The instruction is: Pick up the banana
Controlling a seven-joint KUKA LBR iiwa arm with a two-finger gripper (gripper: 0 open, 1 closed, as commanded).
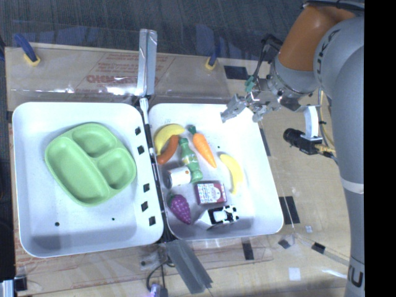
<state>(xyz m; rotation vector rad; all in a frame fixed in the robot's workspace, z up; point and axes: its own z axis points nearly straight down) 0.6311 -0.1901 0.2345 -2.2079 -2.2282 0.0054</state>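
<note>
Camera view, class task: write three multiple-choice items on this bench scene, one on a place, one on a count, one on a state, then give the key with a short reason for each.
1. Where does the green plate lie?
A. left bin
B. right bin
C. on the bench outside the bins

2. How many yellow bananas lie in the right bin?
A. none
B. two
C. five

3. Where is the hand?
A. pressed on the plate
B. above the right bin's far edge
C. on the purple grapes

Key: 1 A, the plate sits in the left bin. 2 B, one banana by the divider, another beside the carrot. 3 B, it hangs at the far rim.
</note>
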